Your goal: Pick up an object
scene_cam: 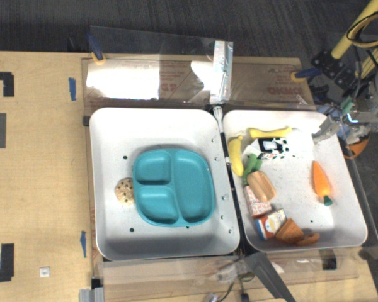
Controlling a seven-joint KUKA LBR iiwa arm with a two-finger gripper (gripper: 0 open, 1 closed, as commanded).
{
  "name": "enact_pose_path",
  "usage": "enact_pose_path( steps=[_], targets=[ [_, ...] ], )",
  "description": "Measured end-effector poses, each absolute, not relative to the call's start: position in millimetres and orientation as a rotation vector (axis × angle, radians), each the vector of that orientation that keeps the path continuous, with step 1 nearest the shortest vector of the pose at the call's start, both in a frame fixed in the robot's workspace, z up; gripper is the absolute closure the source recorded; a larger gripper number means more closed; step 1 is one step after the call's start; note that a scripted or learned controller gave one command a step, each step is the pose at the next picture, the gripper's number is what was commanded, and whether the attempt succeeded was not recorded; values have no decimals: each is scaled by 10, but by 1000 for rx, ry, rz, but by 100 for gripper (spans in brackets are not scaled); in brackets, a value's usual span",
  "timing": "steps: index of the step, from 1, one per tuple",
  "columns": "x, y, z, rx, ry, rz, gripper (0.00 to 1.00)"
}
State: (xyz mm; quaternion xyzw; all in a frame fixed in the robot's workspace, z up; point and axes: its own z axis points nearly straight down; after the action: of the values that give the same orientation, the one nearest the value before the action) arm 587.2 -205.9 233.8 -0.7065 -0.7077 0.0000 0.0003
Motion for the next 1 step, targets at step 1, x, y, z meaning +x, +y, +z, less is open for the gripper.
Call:
enact_pose_path(
  steps=[1],
  targets=[
    [5341, -2154, 1203, -2304, -2113, -3, 0]
  ],
)
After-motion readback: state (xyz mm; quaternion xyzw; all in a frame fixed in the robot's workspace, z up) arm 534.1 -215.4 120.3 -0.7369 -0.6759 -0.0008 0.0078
